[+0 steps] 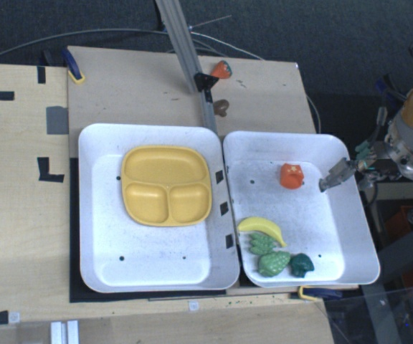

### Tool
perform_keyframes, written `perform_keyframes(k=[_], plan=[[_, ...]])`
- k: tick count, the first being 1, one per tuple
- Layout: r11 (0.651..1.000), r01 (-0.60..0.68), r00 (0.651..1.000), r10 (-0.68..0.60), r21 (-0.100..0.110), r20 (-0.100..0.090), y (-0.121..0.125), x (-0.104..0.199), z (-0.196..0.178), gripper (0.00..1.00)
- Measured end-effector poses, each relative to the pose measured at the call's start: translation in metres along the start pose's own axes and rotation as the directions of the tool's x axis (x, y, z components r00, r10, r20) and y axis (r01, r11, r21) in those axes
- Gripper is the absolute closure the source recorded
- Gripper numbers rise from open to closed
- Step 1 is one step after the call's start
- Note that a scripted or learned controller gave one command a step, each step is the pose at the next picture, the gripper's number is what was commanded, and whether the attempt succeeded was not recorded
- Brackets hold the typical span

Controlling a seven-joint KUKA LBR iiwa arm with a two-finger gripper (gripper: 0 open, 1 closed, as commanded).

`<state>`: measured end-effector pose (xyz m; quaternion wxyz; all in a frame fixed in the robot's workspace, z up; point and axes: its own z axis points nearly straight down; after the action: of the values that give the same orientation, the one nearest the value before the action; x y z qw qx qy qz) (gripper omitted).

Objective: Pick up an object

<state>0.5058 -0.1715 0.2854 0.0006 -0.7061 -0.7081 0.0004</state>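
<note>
Camera view, from above at a slant. At the right rim of the right shallow white plastic bin (pixel 350 213) hangs the tool (pixel 333 177), a dark grey finger-like tip pointing down-left over the bin wall, carried by the grey arm (pixel 400 149) reaching in from the right. Cannot tell whether spread or pressed together; nothing seen between the tips.

Just left of the tool, apart from it, on the bin floor: a small orange-red rounded toy object (pixel 291 175), resting alone near the bin's far half. Farther from the tool, down and to its left, toward the bin's near wall: a curved yellow toy banana (pixel 262 228), touching a bumpy green toy vegetable (pixel 262 244) beneath it, then a second pale green knobbly piece (pixel 273 263), and beside that a dark teal lump (pixel 301 264). All four clustered close, well apart from the tool.

Well to the tool's left, across the divide: the left shallow white plastic bin (pixel 99 213), bearing a yellow three-compartment plastic plate (pixel 167 185) lying flat.

Beyond both bins, on the pale wooden desk (pixel 135 84): a slanted grey metal pole (pixel 181 34) with a small orange-red piece (pixel 221 69) beside its foot.
</note>
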Motion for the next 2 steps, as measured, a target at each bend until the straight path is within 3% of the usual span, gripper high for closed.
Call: perform_keyframes(k=[1, 2], plan=[[1.000, 0.000, 1.000, 0.000, 0.000, 0.000, 0.000, 0.000, 0.000, 0.00], [1.000, -0.001, 1.000, 0.001, 0.006, -0.001, 0.007, 0.004, 0.060, 0.00]])
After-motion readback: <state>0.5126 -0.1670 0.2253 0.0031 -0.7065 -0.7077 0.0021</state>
